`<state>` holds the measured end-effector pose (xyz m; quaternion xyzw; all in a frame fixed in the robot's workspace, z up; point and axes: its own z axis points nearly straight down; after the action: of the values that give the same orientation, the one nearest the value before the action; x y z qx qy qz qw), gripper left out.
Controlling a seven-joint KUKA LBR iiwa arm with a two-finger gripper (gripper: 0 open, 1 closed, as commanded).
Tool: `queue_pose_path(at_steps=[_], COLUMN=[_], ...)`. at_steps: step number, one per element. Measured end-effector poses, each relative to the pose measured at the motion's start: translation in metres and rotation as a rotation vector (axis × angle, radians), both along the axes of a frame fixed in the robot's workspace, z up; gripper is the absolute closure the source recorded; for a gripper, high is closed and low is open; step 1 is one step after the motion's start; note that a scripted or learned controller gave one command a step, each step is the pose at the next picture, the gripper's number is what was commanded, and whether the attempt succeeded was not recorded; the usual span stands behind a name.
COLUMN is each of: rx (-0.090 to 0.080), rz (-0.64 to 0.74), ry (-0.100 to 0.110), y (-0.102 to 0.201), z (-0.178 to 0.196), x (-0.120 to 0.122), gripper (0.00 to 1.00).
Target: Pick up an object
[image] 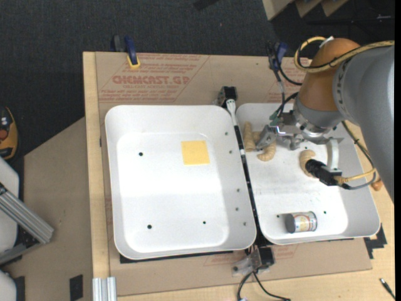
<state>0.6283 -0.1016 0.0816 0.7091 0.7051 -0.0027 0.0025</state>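
Observation:
My gripper point(274, 137) hangs low over the back left part of the right bin point(351, 227), below the orange band of the arm. Right beneath it lie tan, bread-like pieces: one upright piece point(249, 137) by the bin's left wall and a curved piece point(267, 155) just in front. Another tan piece point(307, 160) rests to the right, partly under a black part of the wrist. A small can point(299, 222) lies on its side near the front of the right bin. A yellow square point(195, 152) lies flat in the left bin point(125, 187).
The grey arm covers the right bin's back right corner, with cables looping around it. Both bins sit on a brown board held by blue clamps point(131, 50) at the back. A black clip point(228, 96) sits between the bins at the back.

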Motion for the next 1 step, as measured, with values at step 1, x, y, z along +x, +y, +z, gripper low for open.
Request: queue_pose_path(at_steps=[1], rx=[0.009], rz=[0.011], ry=[0.018], y=[0.0019], z=[0.0025], x=[0.0362], gripper=[0.0])
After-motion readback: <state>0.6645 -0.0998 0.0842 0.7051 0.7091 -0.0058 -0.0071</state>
